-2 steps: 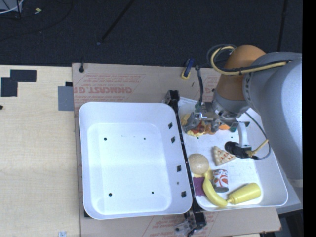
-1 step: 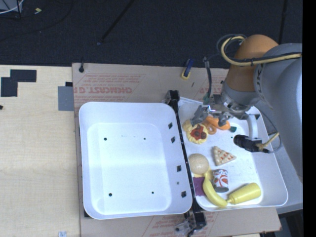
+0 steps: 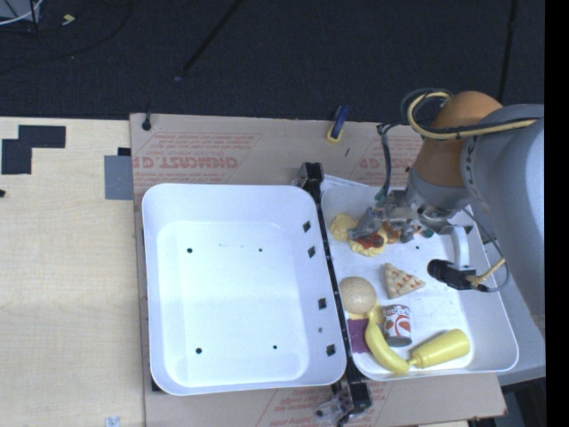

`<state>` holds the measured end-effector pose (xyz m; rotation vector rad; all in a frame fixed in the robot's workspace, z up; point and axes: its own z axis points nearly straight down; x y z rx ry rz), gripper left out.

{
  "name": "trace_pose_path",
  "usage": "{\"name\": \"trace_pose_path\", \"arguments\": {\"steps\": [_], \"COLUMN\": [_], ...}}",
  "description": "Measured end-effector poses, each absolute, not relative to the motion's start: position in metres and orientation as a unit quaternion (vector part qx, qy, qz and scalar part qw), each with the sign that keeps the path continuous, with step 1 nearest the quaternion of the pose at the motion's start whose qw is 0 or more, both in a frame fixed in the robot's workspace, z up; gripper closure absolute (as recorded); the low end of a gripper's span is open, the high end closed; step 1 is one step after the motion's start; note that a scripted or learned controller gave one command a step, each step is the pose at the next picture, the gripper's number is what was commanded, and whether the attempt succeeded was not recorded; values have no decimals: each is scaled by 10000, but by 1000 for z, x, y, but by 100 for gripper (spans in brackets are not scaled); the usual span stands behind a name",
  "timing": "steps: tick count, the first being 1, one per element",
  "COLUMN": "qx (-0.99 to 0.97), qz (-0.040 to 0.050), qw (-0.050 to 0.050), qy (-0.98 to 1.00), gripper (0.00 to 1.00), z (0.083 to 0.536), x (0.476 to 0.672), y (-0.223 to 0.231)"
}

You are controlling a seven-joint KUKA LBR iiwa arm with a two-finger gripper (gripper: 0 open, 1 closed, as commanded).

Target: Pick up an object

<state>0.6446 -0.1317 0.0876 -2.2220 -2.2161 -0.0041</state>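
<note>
camera view: the gripper [image 3: 384, 229] sits low in the right bin [image 3: 498, 345] over a yellow-and-red toy [image 3: 366, 241] near the back left; i cannot tell its state. best to centre on that 1 toy, clear of the pizza slice [image 3: 403, 281], then lift straight.

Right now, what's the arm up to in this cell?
The KUKA arm reaches in from the right with its tool down in the right bin, over a yellow and red toy near the bin's far end. Whether it has hold of that toy cannot be told from here. Nearer the front of the same bin lie a pizza slice, a round bun, a small can, a banana and a yellow bottle. The left bin sits beside it.
</note>
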Motion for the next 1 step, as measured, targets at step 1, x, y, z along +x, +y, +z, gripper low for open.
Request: {"name": "trace_pose_path", "arguments": {"steps": [1], "qx": [-7073], "qz": [11], "qw": [-26], "qy": [-7069], "gripper": [0], "z": [91], "x": [645], "y": [-95]}}
